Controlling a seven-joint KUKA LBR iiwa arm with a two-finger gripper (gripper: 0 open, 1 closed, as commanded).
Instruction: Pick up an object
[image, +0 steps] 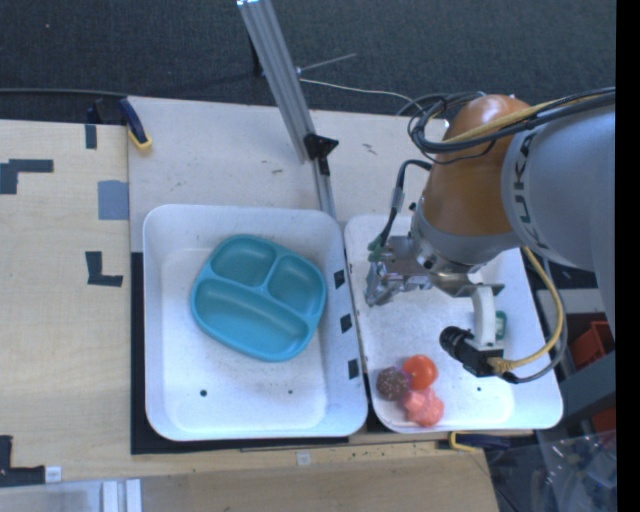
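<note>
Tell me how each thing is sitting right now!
blue plate: flat, right side up, alone in the left bin.
red ball: lying in the right bin, touching the dark ball.
dark ball: lying beside it.
pink piece: lying near the front edge.
gripper: low over the right bin, holding nothing I can see.

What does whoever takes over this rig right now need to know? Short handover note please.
Gripper: low over the right bin, near its left wall; whether its fingers are open or shut cannot be told, and nothing is seen between them.
Objects: red ball, dark ball and pink piece clustered at the right bin's near edge, below the gripper. A small green item lies beside the wrist hardware. Blue divided plate lies in the left bin.
Done: no pick visible.
Left: grasp and lift one object.
</note>
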